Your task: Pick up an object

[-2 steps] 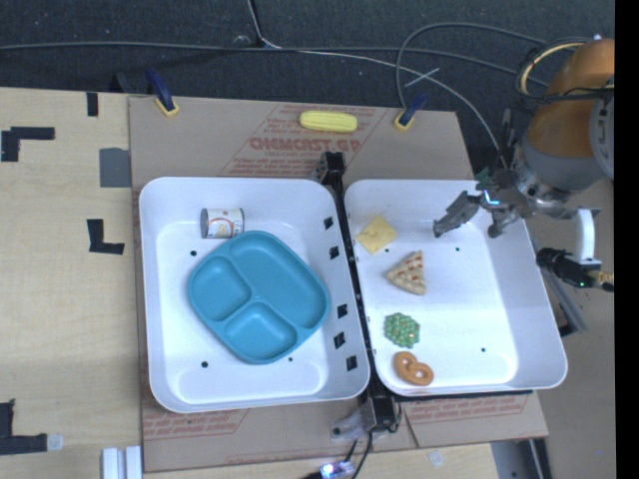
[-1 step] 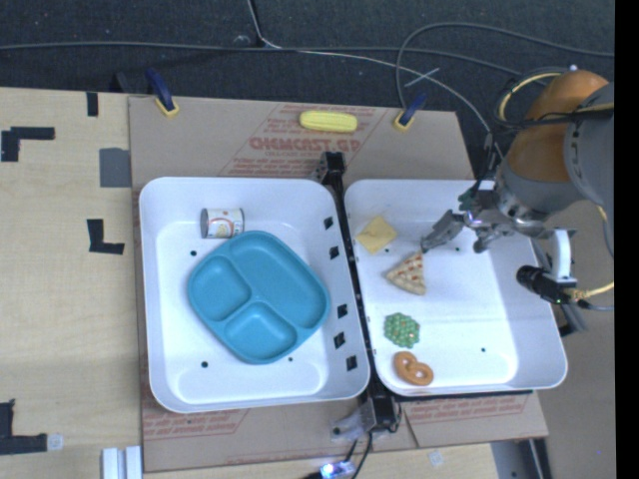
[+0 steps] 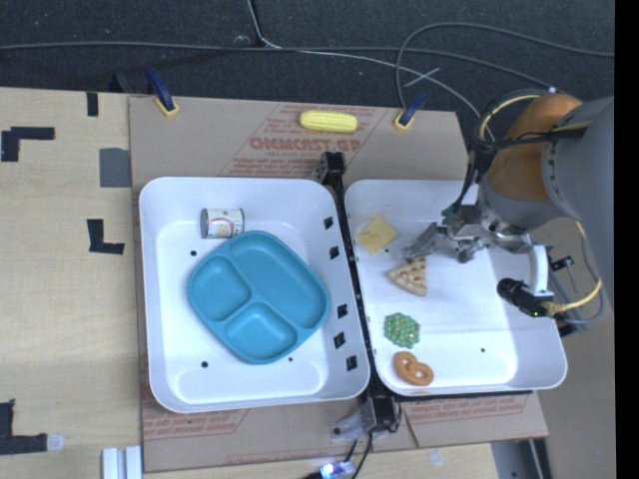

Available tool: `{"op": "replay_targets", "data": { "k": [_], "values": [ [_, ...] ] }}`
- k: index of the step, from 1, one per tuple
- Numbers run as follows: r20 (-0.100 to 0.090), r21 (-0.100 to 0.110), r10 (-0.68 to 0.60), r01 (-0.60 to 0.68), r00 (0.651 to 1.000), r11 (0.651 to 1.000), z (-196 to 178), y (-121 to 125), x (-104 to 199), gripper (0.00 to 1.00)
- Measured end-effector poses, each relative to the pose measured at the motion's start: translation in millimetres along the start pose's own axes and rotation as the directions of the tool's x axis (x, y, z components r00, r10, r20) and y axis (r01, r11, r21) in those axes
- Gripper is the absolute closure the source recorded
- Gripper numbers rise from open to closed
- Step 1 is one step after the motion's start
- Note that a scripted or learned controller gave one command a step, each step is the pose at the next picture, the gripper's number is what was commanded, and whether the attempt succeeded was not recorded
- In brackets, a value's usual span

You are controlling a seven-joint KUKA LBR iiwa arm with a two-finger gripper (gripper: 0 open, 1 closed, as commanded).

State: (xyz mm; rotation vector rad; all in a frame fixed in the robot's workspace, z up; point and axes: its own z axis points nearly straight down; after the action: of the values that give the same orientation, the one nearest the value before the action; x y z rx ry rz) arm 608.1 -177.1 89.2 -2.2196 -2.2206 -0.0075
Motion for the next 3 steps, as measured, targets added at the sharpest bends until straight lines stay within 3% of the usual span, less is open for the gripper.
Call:
{"op": "replay_targets", "data": {
  "k": [1, 3],
  "values": [
    [0.001, -0.002, -0.003, 0.003, 1.000, 1.000, -12.2, 0.9, 1.1, 1.00],
    [0.006, -0.003, -0.001, 0.002, 1.000, 1.000, -137.3, 5.3, 5.3, 1.00]
  ]
}}
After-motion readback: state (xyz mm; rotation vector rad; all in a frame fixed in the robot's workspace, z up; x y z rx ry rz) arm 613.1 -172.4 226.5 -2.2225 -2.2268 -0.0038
